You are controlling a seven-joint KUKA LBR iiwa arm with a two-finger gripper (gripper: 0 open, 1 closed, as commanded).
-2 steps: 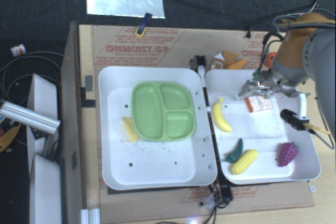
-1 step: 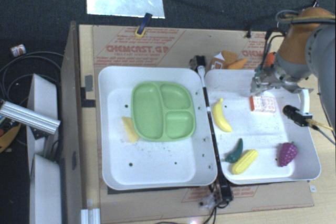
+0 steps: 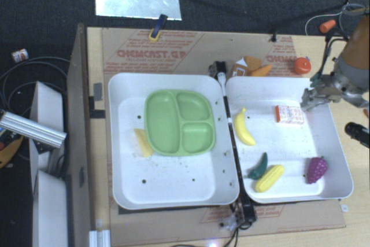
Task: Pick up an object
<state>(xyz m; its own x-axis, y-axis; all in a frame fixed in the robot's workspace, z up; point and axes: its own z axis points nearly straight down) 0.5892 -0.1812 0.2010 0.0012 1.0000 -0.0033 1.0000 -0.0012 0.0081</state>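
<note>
The right bin [image 3: 338, 142] holds a yellow banana [image 3: 244, 129], a red and white box [image 3: 289, 114], a bunch of purple grapes [image 3: 315, 169], a yellow corn cob [image 3: 269, 177] and a dark green vegetable [image 3: 258, 165]. My gripper [image 3: 315, 99] hangs over the bin's back right part, just right of the red and white box and apart from it. I see nothing held in it.
The left bin [image 3: 124, 124] carries a green divided plate [image 3: 179, 122] and a yellow piece [image 3: 142, 142] beside its left edge. Behind the bins on the cardboard lie orange toy items [image 3: 254, 67] and a red-orange ball [image 3: 301, 65]. Cables hang at the far right.
</note>
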